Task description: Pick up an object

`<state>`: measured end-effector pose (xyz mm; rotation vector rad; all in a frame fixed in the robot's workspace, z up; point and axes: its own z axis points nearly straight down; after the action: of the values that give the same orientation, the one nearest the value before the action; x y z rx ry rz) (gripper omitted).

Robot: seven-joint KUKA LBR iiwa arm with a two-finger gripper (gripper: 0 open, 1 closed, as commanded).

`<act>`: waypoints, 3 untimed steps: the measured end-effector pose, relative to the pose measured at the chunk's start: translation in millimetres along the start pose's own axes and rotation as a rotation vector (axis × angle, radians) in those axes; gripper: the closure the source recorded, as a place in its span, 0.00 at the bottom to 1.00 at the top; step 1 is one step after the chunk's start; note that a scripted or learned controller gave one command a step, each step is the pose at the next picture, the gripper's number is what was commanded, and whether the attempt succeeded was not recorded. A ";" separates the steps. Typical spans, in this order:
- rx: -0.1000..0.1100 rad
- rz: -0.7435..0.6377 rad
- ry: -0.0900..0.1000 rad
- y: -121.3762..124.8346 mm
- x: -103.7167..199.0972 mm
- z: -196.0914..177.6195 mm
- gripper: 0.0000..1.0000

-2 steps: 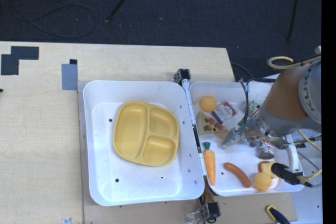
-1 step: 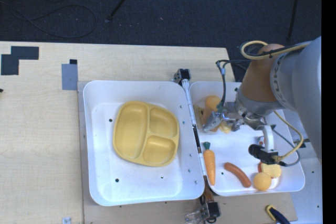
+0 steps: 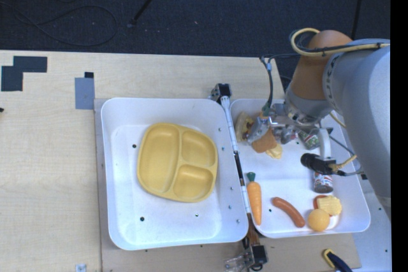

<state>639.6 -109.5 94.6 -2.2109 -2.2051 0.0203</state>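
My gripper is low over the far left part of the right bin, the grey arm coming in from the right. Right beneath it lies a brown food piece with a yellow piece beside it. I cannot tell whether the gripper touches them. Nearer the front of the same bin lie a carrot, a sausage, a round yellow fruit and a toast slice. A dark can stands by the right wall.
The left bin holds a yellow divided plate. A small green-labelled jar sits under the arm's wrist. The ridge between the two bins runs just left of the carrot.
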 end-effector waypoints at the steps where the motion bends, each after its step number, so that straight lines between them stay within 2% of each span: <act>1: -0.001 -0.005 -0.003 0.5 -0.2 -7.1 1.00; 2: -0.015 -0.004 -0.003 -39.1 53.4 -89.0 1.00; 3: -0.017 -0.005 -0.004 -40.8 61.7 -105.6 1.00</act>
<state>601.4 -48.1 201.3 -2.2160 -2.2209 0.0056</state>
